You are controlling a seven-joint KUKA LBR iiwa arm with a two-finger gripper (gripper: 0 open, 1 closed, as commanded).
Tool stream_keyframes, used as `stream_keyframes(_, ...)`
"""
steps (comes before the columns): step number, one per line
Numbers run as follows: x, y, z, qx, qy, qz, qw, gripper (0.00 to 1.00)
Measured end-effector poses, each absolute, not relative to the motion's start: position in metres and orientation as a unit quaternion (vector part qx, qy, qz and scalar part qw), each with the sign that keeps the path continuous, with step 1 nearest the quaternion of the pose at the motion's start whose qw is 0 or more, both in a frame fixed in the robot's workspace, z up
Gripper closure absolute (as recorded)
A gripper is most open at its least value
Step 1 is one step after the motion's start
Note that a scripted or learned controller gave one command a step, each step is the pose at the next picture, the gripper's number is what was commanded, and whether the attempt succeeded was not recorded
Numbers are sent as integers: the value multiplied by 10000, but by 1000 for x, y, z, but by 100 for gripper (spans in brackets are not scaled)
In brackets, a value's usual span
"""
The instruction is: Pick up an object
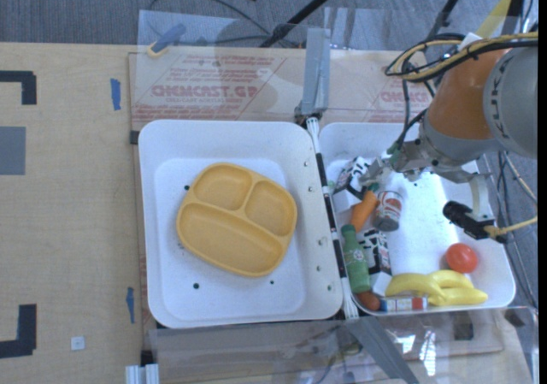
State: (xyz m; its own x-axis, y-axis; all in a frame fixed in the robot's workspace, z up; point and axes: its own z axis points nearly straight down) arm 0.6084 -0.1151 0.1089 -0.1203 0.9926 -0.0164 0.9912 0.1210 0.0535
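Tan bench top (pixel 60 228) under grey carpet, yellow divided plate (pixel 237 218) in left bin (pixel 162 288), right bin (pixel 504 284) holding carrot (pixel 364 209), green bottle (pixel 354 256), banana (pixel 436 286), tomato (pixel 461 257), gripper (pixel 376 170) over its clutter.

Yellow divided plate (pixel 237 218) in left white bin (pixel 162 228), wooden bench (pixel 60 203), blue tape marks (pixel 115 93)

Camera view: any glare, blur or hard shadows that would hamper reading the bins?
Camera view: light is even and soft, shadows faint; the yellow tray reads sharp in the left bin; glare on the clear sheets above the bins; small items near the claw are cluttered and slightly soft.
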Motion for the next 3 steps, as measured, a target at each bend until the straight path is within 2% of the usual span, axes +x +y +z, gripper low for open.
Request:
stream_keyframes(2,616,-101,109,6710,7409,140,232,0)
stream_keyframes(3,601,-105,109,6433,7651,145,254,0)
